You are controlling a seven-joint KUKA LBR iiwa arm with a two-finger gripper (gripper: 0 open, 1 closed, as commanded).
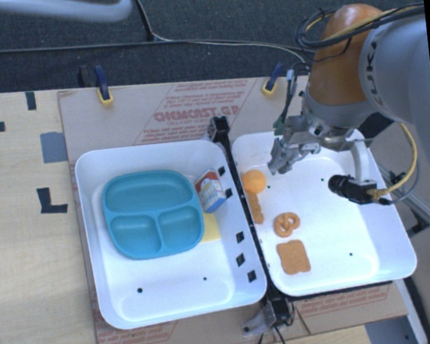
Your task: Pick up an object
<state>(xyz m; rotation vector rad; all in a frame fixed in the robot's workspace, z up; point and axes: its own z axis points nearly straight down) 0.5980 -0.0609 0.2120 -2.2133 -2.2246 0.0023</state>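
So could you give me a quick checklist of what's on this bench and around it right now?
Surface: two white bins, left bin and right bin, on a brown board.
Job's things: in the right bin an orange ball, a pretzel and a tan cracker.
Clutter: left bin holds a blue divided plate, a small carton and a yellow piece.
Pincer: hangs over the right bin beside the ball, holding nothing.
Cables: black cable behind the board.
Surroundings: yellow clamps.
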